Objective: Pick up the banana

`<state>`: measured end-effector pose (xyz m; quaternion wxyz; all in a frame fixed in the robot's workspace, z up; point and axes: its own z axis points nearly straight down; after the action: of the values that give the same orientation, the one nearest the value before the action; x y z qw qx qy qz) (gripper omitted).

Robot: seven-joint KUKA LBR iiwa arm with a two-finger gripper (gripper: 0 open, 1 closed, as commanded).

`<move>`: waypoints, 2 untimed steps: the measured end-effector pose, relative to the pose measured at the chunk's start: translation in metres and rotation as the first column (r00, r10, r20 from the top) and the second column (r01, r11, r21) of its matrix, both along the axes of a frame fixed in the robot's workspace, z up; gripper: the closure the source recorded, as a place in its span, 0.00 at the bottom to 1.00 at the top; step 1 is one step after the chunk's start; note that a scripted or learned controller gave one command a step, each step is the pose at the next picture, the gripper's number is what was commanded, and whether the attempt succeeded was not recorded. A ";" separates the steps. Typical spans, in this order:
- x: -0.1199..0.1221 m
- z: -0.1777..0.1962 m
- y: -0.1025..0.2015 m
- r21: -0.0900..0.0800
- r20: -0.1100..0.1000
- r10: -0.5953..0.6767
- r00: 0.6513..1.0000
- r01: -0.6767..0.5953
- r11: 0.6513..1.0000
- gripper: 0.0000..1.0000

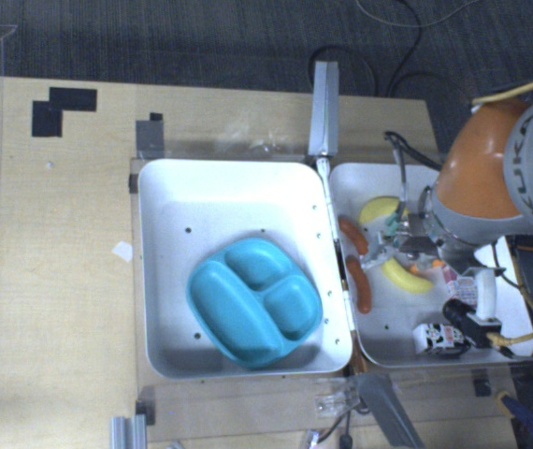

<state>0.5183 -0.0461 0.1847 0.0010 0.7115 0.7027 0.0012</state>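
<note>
The gripper sits low in the right bin, at centre right of the frame, just beside the banana. Finger spacing cannot be determined here. The banana lies below the gripper, apparently not held. Centre over its middle and close across its narrow width, avoiding the sausages to the left. The bins rest on a wooden bench over dark carpet

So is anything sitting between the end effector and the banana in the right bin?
Nothing visible does. The end effector is low in the right bin, right beside the banana. The sausages lie off to the side along the bin's left wall.
</note>
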 end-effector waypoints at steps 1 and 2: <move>-0.031 0.000 -0.028 -0.001 0.001 0.025 1.000 -0.025 1.000 0.00; 0.000 -0.095 -0.074 -0.002 0.012 -0.019 1.000 0.019 1.000 0.00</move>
<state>0.5185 -0.1201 0.0896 0.0061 0.7181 0.6959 0.0045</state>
